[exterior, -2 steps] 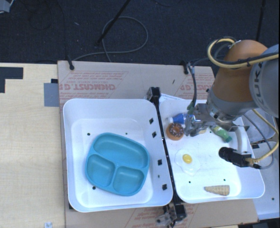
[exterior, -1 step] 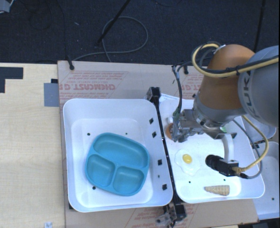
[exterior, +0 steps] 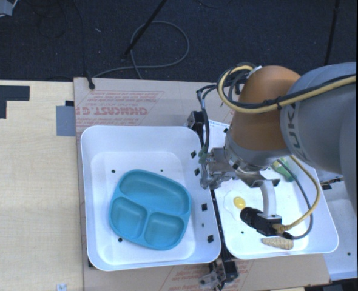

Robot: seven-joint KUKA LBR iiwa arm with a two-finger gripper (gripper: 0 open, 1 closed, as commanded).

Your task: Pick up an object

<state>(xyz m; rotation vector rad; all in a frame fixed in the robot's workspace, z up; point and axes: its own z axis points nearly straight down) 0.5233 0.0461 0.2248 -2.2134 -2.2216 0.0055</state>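
Note:
My gripper (exterior: 211,176) hangs low over the left edge of the right bin (exterior: 324,238), close to the divider between the two bins. Just right of and below the gripper lies a flat white piece with a yellow centre (exterior: 238,203), like a toy fried egg. A tan ridged piece (exterior: 278,242) rests near the right bin's front wall. A green object (exterior: 284,172) pokes out from under the wrist at the bin's right side. The arm hides most of the far half of this bin. Nothing can be seen held.
The left bin (exterior: 97,144) holds a blue divided plate (exterior: 150,208) with three compartments. Both bins sit on a cardboard sheet (exterior: 118,105) on the pale wood bench. The arm's orange band and grey body cover the upper right.

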